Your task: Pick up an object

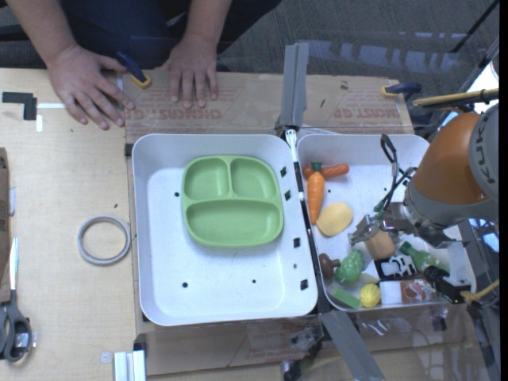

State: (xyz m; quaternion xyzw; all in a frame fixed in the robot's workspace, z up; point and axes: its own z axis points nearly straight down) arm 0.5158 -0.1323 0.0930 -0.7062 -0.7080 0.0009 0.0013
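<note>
Camera view, arm: the grey arm [452, 173] with its orange band reached in from the right and bent down over the right bin [357, 145].
Camera view, claw: the claw [373, 232] sat low among the toys near the middle of that bin; whether its fingers were apart or together could not be told, as clutter and the wrist hid them.
Camera view, thing to pick: nothing was seen between the fingers. The closest pieces were a tan block [381, 246] just beside the claw, the yellow potato [334, 219] to its left and the broccoli [349, 267] below it.
Step in hand: probably the descent onto one piece. It would go best if the claw settled over a single item, since the pieces lay crowded and touching.
Right bin, contents: a carrot [315, 195], a red pepper [335, 170], a lemon [370, 295], a black-and-white toy [397, 266] and more small items along the near wall.
Left bin: the left bin [159, 236] held a green divided plate [232, 201], lying flat towards its far side.
Bench: a tape ring [104, 239] lay left of the bins, and a person's hands [87, 82] rested on the far edge.
</note>
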